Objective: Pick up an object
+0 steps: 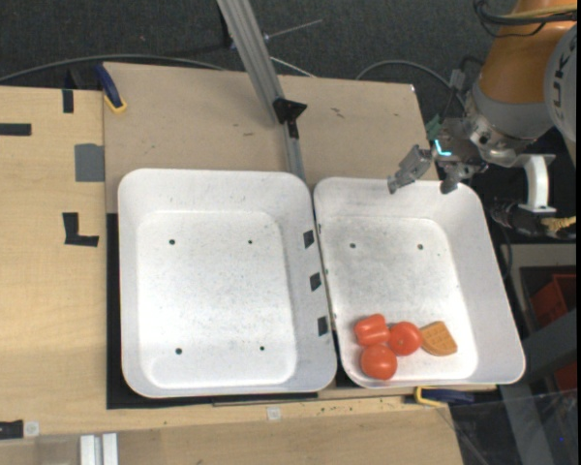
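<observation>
Well apart (near corner): red objects (385, 343), open jaws.

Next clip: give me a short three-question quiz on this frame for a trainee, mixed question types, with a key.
1. True or false: the three red tomato-like pieces and the orange piece lie in the left bin.
2. Multiple choice: where is the gripper? A) touching the red pieces; B) above the far edge of the right bin, apart from the objects; C) over the left bin.
3. Fill in: the objects are bunched at the right bin's ____ edge, nearest the camera.

Key
1. False: they are all in the right bin.
2. B. Its fingers are spread and nothing is between them.
3. Near (the lower edge in the camera view).
</observation>
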Available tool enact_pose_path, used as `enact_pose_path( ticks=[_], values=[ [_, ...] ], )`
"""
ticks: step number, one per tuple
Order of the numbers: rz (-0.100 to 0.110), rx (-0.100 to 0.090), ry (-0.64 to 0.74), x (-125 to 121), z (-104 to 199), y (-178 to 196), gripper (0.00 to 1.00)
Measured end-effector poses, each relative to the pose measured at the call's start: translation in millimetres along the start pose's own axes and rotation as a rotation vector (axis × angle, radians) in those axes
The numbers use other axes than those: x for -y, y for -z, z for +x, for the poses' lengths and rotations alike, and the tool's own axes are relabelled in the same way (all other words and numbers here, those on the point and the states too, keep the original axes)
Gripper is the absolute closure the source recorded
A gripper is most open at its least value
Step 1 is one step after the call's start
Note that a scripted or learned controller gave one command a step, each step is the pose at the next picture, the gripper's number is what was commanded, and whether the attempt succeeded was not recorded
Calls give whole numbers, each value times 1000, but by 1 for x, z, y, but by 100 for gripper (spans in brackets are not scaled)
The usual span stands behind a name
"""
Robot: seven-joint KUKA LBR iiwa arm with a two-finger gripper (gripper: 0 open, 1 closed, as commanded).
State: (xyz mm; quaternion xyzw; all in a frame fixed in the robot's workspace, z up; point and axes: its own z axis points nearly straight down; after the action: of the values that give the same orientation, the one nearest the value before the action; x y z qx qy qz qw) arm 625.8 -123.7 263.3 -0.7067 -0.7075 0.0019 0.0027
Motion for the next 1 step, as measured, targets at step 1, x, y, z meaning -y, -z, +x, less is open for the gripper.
enact_pose_path(
  ticks=[1],
  values=[
    [-5, 1, 1, -1, 0, 3, 0]
  ],
)
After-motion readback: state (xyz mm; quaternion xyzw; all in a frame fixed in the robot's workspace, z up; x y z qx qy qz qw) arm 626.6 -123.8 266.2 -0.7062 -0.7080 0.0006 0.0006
